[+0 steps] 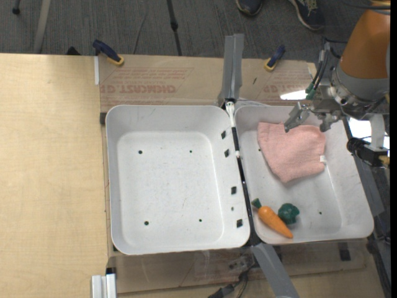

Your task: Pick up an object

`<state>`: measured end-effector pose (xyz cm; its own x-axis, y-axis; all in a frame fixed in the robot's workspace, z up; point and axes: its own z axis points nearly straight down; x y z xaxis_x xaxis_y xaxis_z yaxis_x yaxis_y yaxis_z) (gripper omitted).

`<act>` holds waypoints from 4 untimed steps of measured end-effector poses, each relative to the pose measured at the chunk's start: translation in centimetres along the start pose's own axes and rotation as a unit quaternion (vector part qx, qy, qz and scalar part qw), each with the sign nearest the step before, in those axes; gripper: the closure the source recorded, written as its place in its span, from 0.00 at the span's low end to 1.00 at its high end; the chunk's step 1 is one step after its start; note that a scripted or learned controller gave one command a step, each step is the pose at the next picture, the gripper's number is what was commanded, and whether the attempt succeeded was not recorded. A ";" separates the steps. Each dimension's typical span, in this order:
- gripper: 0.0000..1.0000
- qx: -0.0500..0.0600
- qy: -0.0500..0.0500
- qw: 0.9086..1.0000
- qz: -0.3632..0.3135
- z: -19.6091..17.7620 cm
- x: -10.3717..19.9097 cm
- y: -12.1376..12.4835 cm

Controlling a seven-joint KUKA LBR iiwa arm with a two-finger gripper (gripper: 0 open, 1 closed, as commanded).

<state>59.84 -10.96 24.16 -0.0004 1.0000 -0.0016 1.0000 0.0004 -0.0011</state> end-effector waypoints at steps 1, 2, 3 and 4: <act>0.00 0.000 0.000 0.998 0.063 14.6 0.9 6.0; 0.00 0.001 0.001 0.999 0.048 15.0 1.2 0.4; 0.00 0.001 0.001 1.000 0.005 15.0 0.6 -9.3; 0.00 -0.002 0.000 0.999 -0.049 15.0 1.1 -12.0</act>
<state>47.85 -9.88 9.20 -0.0976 0.9952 -0.0015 0.9952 0.0976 0.0021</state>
